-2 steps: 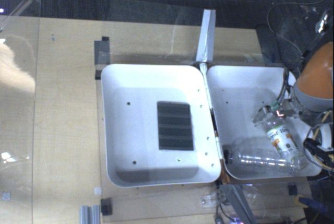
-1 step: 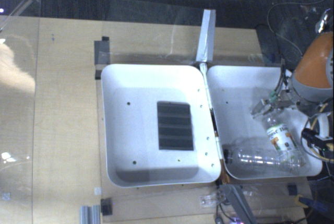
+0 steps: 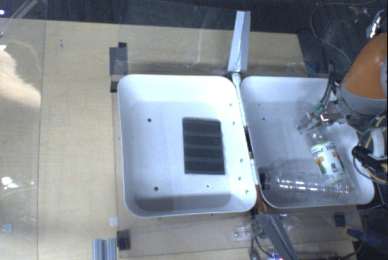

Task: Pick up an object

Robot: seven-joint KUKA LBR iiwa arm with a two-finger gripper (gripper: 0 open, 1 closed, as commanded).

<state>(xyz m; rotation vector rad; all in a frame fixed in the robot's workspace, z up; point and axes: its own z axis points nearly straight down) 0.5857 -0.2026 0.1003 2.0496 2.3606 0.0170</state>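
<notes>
A small clear bottle with a white and orange label (image 3: 328, 159) lies in the right bin (image 3: 273, 101), its neck pointing up-left. A larger clear plastic bottle (image 3: 303, 181) lies on its side along that bin's front wall. A black ribbed rectangular pad (image 3: 203, 145) lies flat in the middle of the left bin (image 3: 139, 131). My gripper (image 3: 319, 117) hangs low over the right bin's right half, right at the neck end of the labelled bottle. The grey wrist and orange band (image 3: 367, 68) rise behind it.
A grey divider post (image 3: 239, 42) stands behind the seam between the bins. Cables (image 3: 370, 159) hang at the right bin's right rim. A clear sheet covers the wooden bench (image 3: 66, 150) on the left.
</notes>
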